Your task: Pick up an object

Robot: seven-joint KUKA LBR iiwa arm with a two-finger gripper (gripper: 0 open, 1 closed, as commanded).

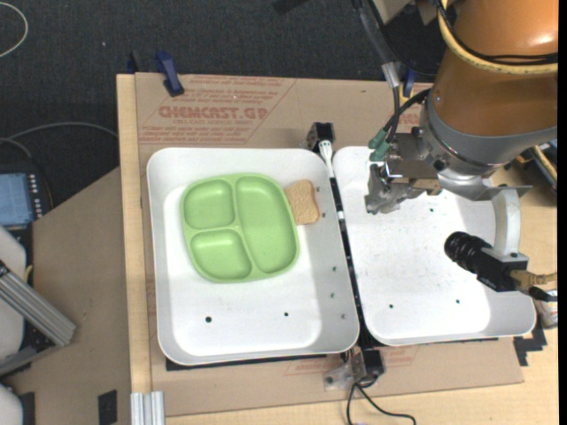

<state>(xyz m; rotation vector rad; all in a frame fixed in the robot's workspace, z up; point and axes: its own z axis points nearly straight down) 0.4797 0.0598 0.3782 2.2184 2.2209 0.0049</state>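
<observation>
A green divided plate with three compartments lies in the left bin. A tan cracker-like piece rests against the plate's right rim, near the bin's right wall. My gripper hangs over the upper left part of the right bin, close to its left wall. Nothing shows between its fingers. The big orange and grey wrist hides the bin's upper right corner.
A raised divider runs between the two bins. A black clip sits at the top of this divider. Brown cardboard lies under the bins, with a blue clamp at its top left.
</observation>
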